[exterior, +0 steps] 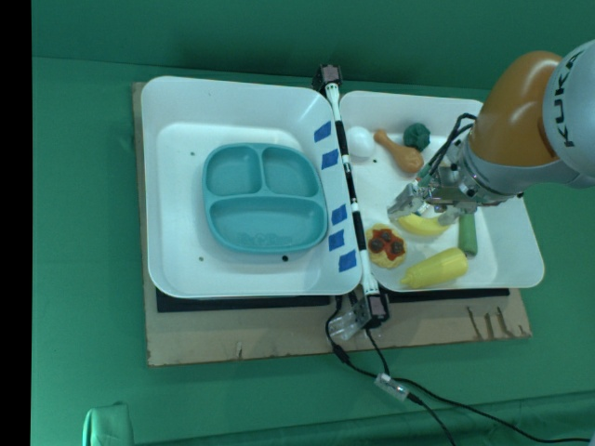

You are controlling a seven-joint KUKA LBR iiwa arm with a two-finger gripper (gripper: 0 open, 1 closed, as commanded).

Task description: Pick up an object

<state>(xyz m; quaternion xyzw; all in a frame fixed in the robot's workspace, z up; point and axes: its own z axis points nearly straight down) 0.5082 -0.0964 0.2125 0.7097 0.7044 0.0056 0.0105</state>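
Observation:
The right bin (521,249) holds several toy foods. A yellow banana (423,226) lies near its middle. Around it are a round tart with red topping (386,245), a yellow corn cob (435,268), a green pickle (468,235), a brown drumstick (400,151), a dark green broccoli (416,136) and a white egg (359,140). My gripper (418,204) reaches in from the right and sits low, right over the banana's upper edge. Nothing is visibly lifted.
The left bin (177,156) holds a teal divided plate (265,198). A divider rail with blue tape marks (337,184) runs between the bins. Cables (400,393) trail off the front of the cardboard base. The arm's body covers the right bin's upper right corner.

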